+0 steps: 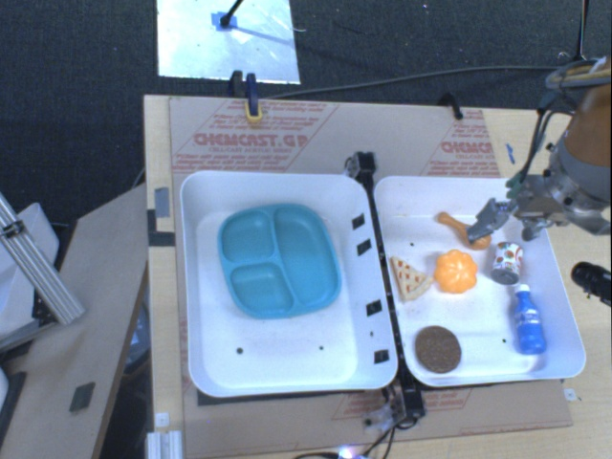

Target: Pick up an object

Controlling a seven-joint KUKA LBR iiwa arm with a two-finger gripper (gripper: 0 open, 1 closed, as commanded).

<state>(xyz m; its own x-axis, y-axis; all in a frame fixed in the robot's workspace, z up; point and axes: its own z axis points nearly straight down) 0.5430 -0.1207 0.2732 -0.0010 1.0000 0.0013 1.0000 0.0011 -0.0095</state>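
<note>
Reaching in from three o'clock over the right bin [564,352], with the gripper [490,220] low at the bin's twelve o'clock, touching or just above an orange drumstick-shaped toy [457,226] — hard to tell whether spread or closed, or gripping anything at all. Lying at the bin's centre, an orange pumpkin [456,271]; just at its nine o'clock a pizza slice [410,279], at its three o'clock a small patterned can [506,262], at five o'clock a blue bottle [527,322], at six o'clock a brown cookie [438,348]. Over in the left bin [206,352], sitting at centre, a blue divided plate [279,260].
</note>
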